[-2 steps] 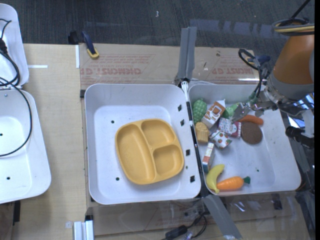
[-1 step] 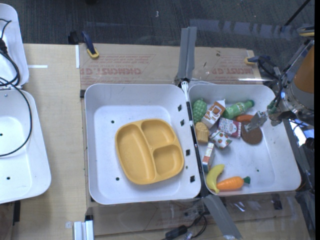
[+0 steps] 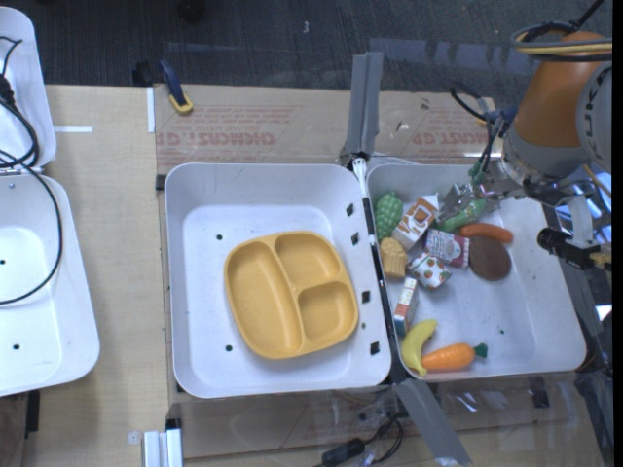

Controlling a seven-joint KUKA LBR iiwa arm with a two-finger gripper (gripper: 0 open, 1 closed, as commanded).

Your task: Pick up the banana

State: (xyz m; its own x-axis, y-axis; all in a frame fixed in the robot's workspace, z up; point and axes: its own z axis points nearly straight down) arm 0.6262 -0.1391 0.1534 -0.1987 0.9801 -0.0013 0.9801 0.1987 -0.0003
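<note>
Two white bins share the bench. Banana [image 3: 418, 344] lies at the right bin's [image 3: 545, 343] front-left corner, touching a toy carrot [image 3: 451, 357]. My claw [image 3: 484, 185] hovers near the far wall; its state I cannot tell.

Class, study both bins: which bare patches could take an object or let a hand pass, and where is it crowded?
Free: the left bin's floor around the yellow tray, and the right bin's floor right of the carrot. Crowded: the right bin's left half, where the banana lies among packets and toy food.
</note>
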